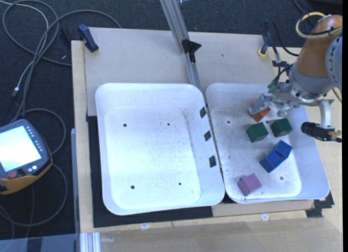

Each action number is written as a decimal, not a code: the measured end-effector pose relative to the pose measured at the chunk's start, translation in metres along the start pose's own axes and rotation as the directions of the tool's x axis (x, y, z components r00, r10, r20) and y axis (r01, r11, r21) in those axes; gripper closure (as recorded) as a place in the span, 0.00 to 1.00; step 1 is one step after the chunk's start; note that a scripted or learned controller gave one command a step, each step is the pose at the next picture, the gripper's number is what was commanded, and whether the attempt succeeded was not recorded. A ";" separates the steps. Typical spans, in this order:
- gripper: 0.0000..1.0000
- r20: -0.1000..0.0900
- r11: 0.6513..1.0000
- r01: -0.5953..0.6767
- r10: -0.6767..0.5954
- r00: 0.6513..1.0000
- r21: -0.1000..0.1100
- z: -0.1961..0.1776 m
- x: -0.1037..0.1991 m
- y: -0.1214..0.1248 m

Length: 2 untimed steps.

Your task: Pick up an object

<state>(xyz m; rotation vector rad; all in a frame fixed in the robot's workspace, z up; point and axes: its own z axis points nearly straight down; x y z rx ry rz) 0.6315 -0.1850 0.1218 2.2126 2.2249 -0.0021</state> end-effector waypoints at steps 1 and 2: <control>0.00 -0.006 1.000 -0.002 0.002 1.000 0.005 0.023 0.037 -0.019; 0.00 -0.006 1.000 -0.004 0.004 1.000 0.006 0.022 0.058 -0.040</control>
